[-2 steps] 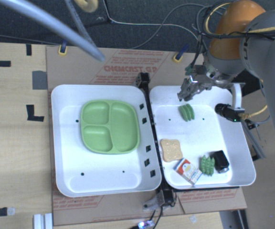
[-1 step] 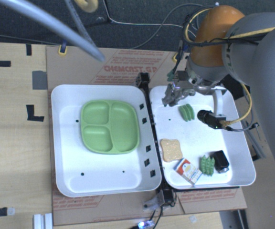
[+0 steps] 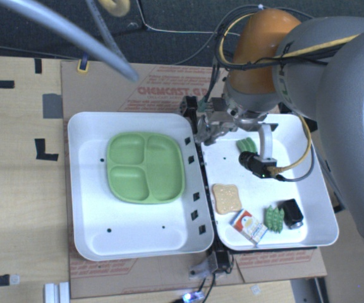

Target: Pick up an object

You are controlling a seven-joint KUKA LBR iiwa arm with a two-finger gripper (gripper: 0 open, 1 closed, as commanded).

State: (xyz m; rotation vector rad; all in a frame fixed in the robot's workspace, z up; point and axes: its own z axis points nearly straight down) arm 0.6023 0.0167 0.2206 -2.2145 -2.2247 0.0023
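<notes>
The gripper hangs over the far left corner of the right bin, close to the wall between the two bins. Near that bin's front lie a slice of toast, a small red and white box, a green spiky object and a black block. Another green object sits further back, just right of the gripper and partly hidden by the arm's fittings. The toast is well in front of the gripper.
The left bin holds a light green divided plate. A black fitting with a yellow cable hangs from the arm over the middle of the right bin. The arm's bulk covers the right bin's far right side.
</notes>
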